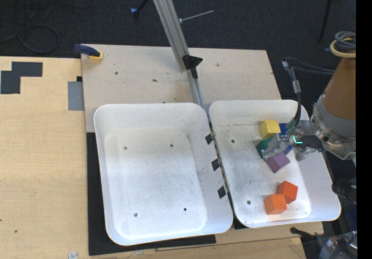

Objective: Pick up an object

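From above, the gripper (283,146) sits low in the right bin (244,113), among a cluster: a yellow block (269,128), a green block (264,147) and a purple block (277,162), all crowding it. Whether the fingers are apart or together I cannot tell. Two orange blocks (281,197) lie nearer the bin's front edge. This looks like the grasp attempt; next, a clean lift should confirm a hold.

The tool (284,144) sits low in the right bin (244,113) among yellow (269,128), green (265,147) and purple blocks (278,162)
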### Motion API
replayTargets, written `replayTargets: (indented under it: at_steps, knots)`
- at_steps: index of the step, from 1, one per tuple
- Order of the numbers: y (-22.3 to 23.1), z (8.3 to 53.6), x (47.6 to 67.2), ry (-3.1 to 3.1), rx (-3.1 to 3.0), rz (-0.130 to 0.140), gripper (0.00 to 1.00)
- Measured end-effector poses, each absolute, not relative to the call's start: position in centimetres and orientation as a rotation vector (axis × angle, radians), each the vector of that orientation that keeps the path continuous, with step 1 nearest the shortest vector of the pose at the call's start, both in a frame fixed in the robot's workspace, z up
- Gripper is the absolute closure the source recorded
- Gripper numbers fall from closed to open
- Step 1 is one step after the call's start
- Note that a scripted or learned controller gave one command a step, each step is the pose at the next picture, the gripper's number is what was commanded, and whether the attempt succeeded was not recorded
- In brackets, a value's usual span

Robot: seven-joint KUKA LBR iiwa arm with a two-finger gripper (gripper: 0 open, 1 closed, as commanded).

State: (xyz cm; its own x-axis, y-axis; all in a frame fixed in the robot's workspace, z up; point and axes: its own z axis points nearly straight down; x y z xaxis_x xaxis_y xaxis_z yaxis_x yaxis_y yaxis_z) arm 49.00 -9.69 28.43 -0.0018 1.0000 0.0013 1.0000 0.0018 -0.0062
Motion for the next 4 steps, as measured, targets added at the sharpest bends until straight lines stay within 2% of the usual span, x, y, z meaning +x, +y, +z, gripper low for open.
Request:
replayTargets:
  at_steps: [1, 3, 4]
  knots:
    - [-9.9, 28.6, 49.0, -2.217, -2.224, 0.001, 0.0]
    - [-10.5, 19.4, 49.2, -2.215, -2.216, 0.008, 0.0]
    - [-10.2, 13.3, 49.8, -2.215, -2.215, 0.008, 0.0]
